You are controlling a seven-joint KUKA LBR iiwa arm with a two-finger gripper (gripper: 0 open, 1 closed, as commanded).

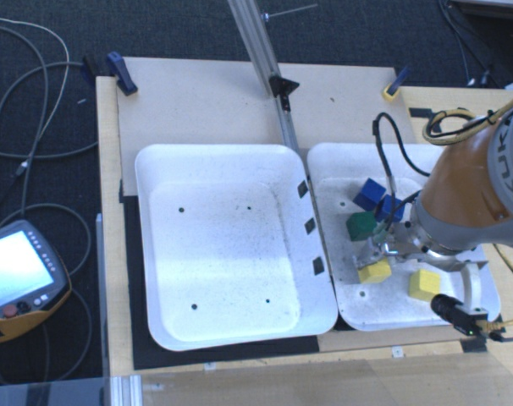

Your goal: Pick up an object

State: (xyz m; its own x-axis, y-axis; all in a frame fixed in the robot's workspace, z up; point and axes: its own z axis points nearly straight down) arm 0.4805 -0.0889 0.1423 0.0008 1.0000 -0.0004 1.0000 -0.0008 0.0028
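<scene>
The right bin (341, 311) holds a blue block (371, 193), a dark green block (361, 225), a yellow block (374, 271) and a second yellow block (425, 284). My gripper (380, 248) reaches in from the right and hangs low over the bin, between the green block and the nearer yellow block. The wrist and orange band cover the bin's right side.
The left bin (223, 244) lies beside the right one, with black clips along their shared wall. A metal pole (256, 41) slants across the back board. A teach pendant (19, 277) and cables lie on the floor at left.
</scene>
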